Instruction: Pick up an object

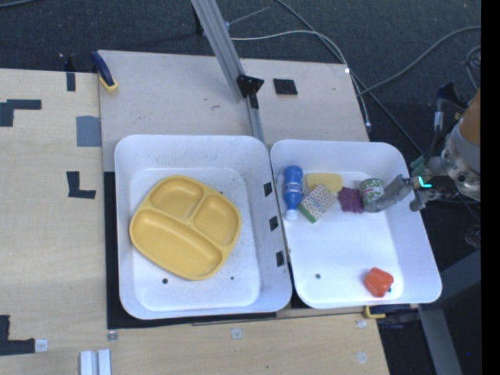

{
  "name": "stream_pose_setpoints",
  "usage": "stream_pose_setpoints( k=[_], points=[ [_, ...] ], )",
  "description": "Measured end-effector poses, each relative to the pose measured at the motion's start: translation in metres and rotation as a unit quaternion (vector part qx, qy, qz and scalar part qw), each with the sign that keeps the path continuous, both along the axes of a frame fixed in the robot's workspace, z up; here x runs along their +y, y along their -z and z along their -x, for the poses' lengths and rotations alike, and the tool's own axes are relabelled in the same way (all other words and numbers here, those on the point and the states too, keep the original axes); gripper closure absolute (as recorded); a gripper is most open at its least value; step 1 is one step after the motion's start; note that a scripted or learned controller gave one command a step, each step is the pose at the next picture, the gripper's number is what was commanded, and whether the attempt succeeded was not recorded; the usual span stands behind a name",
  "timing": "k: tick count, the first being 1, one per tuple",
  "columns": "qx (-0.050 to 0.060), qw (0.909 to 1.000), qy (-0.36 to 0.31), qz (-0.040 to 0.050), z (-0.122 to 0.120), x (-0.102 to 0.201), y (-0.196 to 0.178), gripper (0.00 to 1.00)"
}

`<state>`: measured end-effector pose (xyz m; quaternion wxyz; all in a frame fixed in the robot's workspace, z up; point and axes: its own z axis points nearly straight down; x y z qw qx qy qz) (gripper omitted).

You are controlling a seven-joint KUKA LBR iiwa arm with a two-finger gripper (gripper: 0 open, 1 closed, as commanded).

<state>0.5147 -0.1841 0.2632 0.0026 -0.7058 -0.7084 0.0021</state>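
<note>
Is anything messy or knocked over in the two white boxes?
A bit. In the right bin, the blue bottle lies on its side instead of standing, crowded against the patterned block and yellow piece. The orange toy sits alone near the front. The yellow tray lies flat in the left bin, turned slightly askew.

We see the arm point(469, 143) entering from the right edge, its orange band showing near the top of what is visible, with the grey wrist below it. The wrist is turned leftward and slightly downward, carrying the gripper point(388, 196) out at a low slant. A small green light glows on the wrist housing just behind the gripper, and dark cables run along the arm's upper side.
</note>
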Motion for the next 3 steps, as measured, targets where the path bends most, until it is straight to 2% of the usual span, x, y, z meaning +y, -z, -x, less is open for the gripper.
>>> stream_pose_setpoints(
  k=[1,2,3],
  points=[
    [-0.001,1.0000,0.000,0.0002,0.000,0.000,-0.001,0.00],
    [0.001,1.0000,0.000,0.0000,-0.003,0.004,0.046,0.00],
    [0.002,1.0000,0.001,-0.0006,0.008,0.004,0.100,0.00]
  ],
)
